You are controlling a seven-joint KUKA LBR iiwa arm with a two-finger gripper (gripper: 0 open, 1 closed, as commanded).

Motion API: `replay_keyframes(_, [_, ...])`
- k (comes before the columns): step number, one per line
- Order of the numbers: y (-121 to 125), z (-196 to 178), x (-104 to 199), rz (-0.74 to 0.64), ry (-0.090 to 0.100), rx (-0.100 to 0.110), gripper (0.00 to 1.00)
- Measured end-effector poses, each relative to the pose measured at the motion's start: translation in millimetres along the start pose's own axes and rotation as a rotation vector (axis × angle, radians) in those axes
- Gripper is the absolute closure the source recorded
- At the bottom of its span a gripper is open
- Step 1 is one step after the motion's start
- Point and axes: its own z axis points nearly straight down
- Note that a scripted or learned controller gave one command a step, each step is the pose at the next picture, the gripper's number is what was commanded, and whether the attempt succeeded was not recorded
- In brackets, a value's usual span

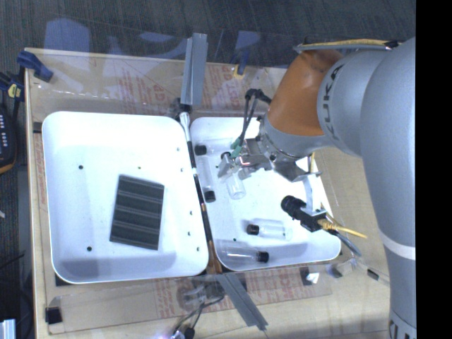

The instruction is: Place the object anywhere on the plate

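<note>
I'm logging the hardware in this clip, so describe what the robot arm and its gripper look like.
The arm is bulky, rounded and smooth light grey, with a broad orange band above the wrist and faint raised lettering on the grey shell beside it. Thin dark cables loop down to the gripper, a small metallic assembly with small coloured spots on it.
</note>
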Motion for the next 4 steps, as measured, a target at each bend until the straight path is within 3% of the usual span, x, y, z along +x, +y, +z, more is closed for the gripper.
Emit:
replay_keyframes(1, [48.6, -42.1, 82.2, 0.124, 0.0, 0.002, 1.0])
replay_keyframes(2, [-0.2, 10.5, 183.0, -0.113, 0.0, 0.005, 1.0])
replay_keyframes(3, [-52.3, 107.3, 233.5, -0.015, 0.001, -0.006, 1.0])
replay_keyframes(4, [-18.2, 108.4, 188.3, -0.374, 0.002, 0.001, 1.0])
